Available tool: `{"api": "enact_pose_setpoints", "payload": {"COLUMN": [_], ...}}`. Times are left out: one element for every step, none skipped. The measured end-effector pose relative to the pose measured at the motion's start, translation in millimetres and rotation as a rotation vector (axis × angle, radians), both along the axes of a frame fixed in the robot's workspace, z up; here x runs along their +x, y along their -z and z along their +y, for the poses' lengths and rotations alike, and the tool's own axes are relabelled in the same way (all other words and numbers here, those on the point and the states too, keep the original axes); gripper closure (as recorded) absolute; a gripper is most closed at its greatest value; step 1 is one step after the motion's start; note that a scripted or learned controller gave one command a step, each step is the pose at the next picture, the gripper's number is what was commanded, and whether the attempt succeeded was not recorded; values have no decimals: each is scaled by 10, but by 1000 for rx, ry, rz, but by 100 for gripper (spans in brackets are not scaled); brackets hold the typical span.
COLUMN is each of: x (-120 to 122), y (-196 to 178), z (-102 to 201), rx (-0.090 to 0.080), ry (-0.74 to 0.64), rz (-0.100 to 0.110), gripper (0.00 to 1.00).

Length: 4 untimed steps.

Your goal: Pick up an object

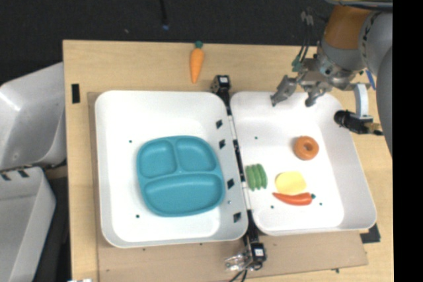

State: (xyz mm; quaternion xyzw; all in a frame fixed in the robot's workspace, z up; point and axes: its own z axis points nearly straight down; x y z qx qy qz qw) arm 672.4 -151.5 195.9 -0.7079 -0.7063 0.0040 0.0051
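Gripper over far edge of right bin, fingers spread wide, nothing between them.

Objs cluster in near half of right bin: orange donut mid-bin, yellow piece w/ red chili touching its near side, green item just beside the centre divider. Far half of bin floor open. Left bin carries blue divided tray. Carrot lies on bench beyond the bins.

The arm was cut off at the right edge. A white container ran off the left edge. Small black fittings between the bins were too small to identify.
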Motion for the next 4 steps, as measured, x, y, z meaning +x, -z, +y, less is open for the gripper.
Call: {"api": "enact_pose_setpoints", "payload": {"x": [32,45,97,102], "y": [-94,343,770,944], "z": [3,-74,-92,-104], "rx": [-1,-4,-4,-4], "ry": [-3,-1,-5,-5], "rz": [-15,-11,-12,-13], "gripper": [0,0,0,0]}}
